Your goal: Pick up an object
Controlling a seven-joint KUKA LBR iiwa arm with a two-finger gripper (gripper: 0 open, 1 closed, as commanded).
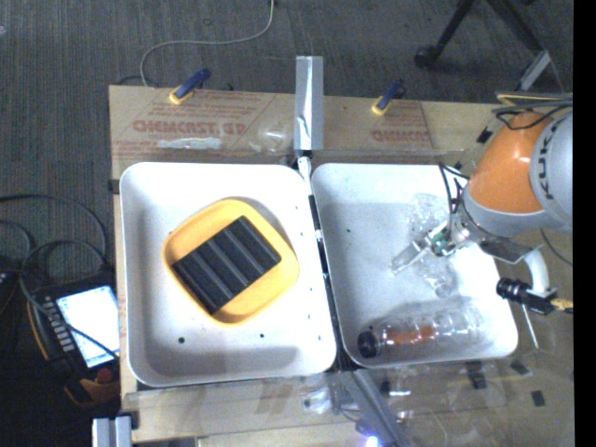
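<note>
- 2 white bins are seen side by side on the counter (pixel 130 128), which is covered with brown cardboard held by 2 blue clips at its far edge.
- In the left bin (pixel 149 343) a yellow tray (pixel 279 273) with a black ribbed insert is seen lying flat, turned at a slant, near the middle and apart from the walls.
- Between the bins a grey post (pixel 308 101) is seen standing at the far edge.
- In the right bin (pixel 354 222) a clear plastic piece (pixel 421 214) is seen near the middle, with more clear clutter just below it.
- Along the near wall of the right bin a clear bottle (pixel 419 331) with a dark cap and brownish content is seen lying on its side.
- The arm (pixel 510 180) is seen reaching in from the right, and the gripper (pixel 438 242) is placed low over the clear plastic, at or just beside it.
- Whether the jaws are open or closed cannot be told, as they are hidden among the clear plastic; no object is seen held.
- The clear plastic is judged the likely target, being nearest the gripper.
- A miss is judged likely: thin, clear plastic may be crushed, pushed aside or slipped out of a closing grip.
- The bottle could be rolled if it is nudged.
</note>
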